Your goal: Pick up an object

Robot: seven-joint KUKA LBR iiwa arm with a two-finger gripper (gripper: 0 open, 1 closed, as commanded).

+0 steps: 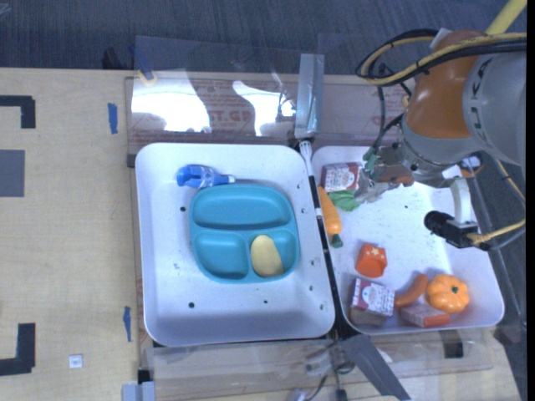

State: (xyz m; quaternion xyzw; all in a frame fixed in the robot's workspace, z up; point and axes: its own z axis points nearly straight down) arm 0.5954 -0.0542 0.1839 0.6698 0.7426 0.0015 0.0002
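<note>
Nearest the lens, the grey arm (493, 98) with its orange band (443, 90) reaches in from the right and hangs over the far end of the right bin (493, 266), its pincer (380, 174) low among the toys at that bin's far-left corner. Whether the pincer is spread or pressed together cannot be told at this angle, and nothing is visibly caught in it.

Largest on the pale wooden worktop (67, 224) are the two shallow white bins set side by side. The left bin (159, 291) carries a blue divided tray (238, 215) with a yellow lemon-like piece (267, 256) in its near-right compartment, and a small blue object (199, 175) just beyond the tray.

The likeliest pick, judging by position, is the small red-and-white carton (339, 177), lying just to the left of the pincer, close to touching, with a green piece (344, 199) beside it. A carrot (331, 217) lies nearer the camera along the dividing wall, its long axis running roughly along that wall.

Well apart, toward the bin's near end, sit a red piece (371, 260), a second carton (372, 297), a sausage (410, 291) and an orange pumpkin (448, 293).

Beyond the bins stands a glossy clear panel (217, 107); dark carpet (209, 7) lies behind.
</note>
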